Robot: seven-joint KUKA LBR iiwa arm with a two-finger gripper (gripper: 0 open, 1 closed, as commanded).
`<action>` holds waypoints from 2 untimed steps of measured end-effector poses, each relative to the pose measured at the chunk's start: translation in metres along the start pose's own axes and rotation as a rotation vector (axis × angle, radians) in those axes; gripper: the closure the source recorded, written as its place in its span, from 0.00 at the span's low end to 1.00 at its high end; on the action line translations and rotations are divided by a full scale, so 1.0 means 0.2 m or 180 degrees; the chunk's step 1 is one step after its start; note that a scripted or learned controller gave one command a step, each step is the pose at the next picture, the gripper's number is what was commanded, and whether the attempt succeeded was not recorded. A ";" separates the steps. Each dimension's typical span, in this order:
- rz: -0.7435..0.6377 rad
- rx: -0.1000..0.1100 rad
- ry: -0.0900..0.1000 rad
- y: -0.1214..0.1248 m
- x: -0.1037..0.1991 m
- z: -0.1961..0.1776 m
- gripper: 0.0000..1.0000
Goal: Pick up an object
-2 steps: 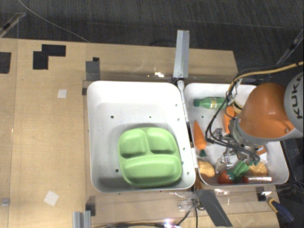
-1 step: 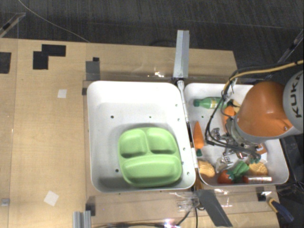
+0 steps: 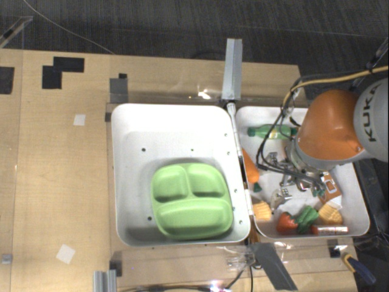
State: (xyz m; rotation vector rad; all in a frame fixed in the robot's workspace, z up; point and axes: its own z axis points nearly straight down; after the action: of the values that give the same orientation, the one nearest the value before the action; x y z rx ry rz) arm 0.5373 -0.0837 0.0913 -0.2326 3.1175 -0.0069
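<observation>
Robotics lab, wooden bench [image 3: 55, 181] with two white bins [image 3: 130, 163], loose cables [image 3: 276, 129], dark carpet [image 3: 152, 14]

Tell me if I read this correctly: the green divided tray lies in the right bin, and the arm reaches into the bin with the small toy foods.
Not quite. The camera view shows the green divided tray in the left bin, not the right one. The rest holds: the arm reaches into the right bin, which holds the small toy foods.
</observation>
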 end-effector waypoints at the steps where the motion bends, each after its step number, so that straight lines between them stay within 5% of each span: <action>1: -0.0104 -0.0002 -0.0027 -0.03 0.15 0.00 0.00; 2: 0.0026 -0.0007 -0.0008 -0.05 -0.20 0.01 0.00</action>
State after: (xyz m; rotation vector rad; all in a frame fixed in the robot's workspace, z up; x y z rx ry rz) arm 0.5775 -0.0882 0.0901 -0.2198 3.1160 -0.0032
